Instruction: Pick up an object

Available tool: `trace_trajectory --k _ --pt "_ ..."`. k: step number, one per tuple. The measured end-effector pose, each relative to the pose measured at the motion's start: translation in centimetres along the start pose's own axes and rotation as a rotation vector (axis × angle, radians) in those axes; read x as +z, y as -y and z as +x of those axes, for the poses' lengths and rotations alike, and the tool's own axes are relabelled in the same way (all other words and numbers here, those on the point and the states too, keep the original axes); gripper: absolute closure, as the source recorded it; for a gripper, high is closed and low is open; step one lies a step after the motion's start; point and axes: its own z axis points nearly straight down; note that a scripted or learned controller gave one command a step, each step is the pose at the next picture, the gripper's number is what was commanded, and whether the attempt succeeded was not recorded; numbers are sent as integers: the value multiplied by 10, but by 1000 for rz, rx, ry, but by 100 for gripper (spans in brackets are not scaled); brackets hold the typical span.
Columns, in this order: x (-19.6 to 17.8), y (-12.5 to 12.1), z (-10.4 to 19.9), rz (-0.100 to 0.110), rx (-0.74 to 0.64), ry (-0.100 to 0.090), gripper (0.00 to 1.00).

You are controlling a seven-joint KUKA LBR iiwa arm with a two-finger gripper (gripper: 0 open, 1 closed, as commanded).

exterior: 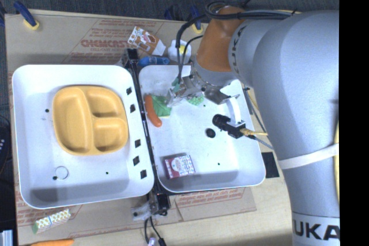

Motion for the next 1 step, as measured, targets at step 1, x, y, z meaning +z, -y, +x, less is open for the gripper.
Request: trace_trajectory --k 1 --pt "0 0 0 0 0 0 0"
